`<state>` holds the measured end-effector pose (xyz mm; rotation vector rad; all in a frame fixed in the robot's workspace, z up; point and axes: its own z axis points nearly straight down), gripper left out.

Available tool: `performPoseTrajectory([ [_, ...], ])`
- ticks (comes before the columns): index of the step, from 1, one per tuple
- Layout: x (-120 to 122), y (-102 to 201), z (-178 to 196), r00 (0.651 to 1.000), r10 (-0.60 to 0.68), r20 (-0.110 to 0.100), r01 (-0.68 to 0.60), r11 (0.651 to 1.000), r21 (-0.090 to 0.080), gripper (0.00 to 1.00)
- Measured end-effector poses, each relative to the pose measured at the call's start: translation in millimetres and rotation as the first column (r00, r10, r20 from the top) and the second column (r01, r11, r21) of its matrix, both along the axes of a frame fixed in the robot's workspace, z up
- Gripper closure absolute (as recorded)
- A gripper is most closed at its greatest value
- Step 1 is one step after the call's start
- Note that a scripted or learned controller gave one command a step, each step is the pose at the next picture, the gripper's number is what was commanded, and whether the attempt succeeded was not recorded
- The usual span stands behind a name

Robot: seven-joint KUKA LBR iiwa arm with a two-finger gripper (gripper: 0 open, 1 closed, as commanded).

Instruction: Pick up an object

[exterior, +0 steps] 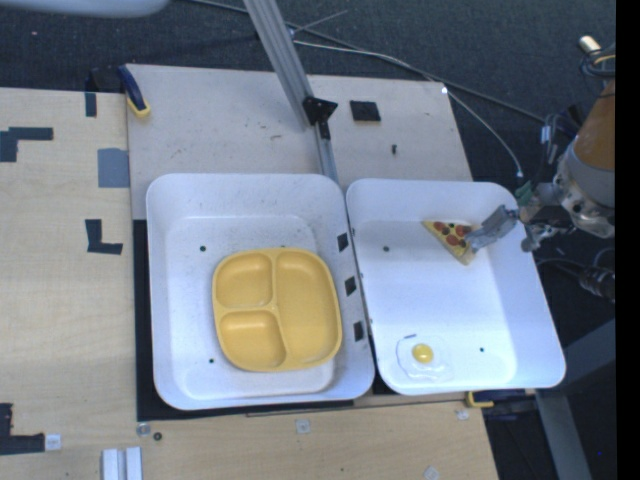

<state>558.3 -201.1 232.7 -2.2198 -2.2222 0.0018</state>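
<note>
Camera view: fixed overhead, slanted, both bins in frame.
Tabletop [250, 133]: pale board, two shallow white bins side by side on it.
Left bin [165, 268]: holds a yellow divided plate [276, 308], three compartments, lying flat toward the bin's near right.
Right bin [520, 318]: holds a pizza slice toy [450, 236] near the far edge and a fried egg toy [421, 354] near the front edge, the two well apart.
Arm [590, 168]: enters from the right, orange band visible, wrist over the right bin's far right rim.
Claw [492, 228]: grey tip low in the right bin, touching or just beside the pizza slice's right end; cannot tell whether it is released or clenched.
Pole [285, 53]: grey metal bar slanting down to the gap between the bins.
</note>
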Motion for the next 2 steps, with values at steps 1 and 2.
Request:
performPoseTrajectory([
  [1,-0.8,-0.1,-43.5,1.0,0.0,-0.004,0.0,1.0,0.0,0.0],
  [2,-2.4,5.3,-107.5,1.0,0.0,-0.006,0.0,1.0,0.002,0.0],
])
